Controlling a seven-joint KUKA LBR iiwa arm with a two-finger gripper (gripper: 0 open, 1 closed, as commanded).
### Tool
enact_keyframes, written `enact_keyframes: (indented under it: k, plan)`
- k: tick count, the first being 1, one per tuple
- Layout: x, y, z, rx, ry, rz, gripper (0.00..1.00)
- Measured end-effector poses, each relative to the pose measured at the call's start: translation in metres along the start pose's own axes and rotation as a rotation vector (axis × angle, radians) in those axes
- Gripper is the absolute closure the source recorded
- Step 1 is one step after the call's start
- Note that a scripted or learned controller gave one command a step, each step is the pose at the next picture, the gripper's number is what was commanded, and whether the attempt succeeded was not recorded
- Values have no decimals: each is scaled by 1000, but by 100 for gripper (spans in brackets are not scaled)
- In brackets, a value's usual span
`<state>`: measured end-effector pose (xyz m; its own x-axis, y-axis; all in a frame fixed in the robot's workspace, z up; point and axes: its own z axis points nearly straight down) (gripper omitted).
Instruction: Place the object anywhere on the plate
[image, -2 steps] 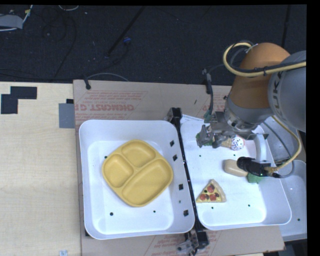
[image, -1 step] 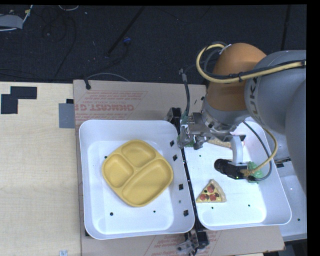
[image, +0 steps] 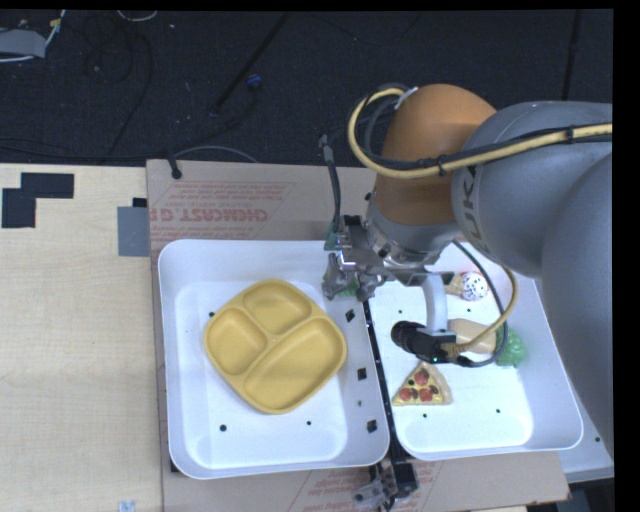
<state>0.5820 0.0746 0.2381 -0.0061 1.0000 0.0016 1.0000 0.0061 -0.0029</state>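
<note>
Closest to the lens is the arm (image: 520, 190), so big it covers the right bin's (image: 555, 420) far corner. Jaws (image: 345, 272) sit over the divider between the bins; can't tell from up here if they're open or holding anything. Loose stuff, like the pizza slice toy (image: 423, 386), lies right of them, while the yellow plate (image: 275, 343) sits in the left bin (image: 185, 420), down-left of the jaws. I'd guess the next move goes left.
</note>
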Motion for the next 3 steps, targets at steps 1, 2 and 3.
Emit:
enact_keyframes:
  k: [1,2,3]
  plan:
    - [48,-7,0,0,-1,1,100]
    - [83,-32,15,4,-2,2,100]
    - [82,-31,14,2,-3,5,0]
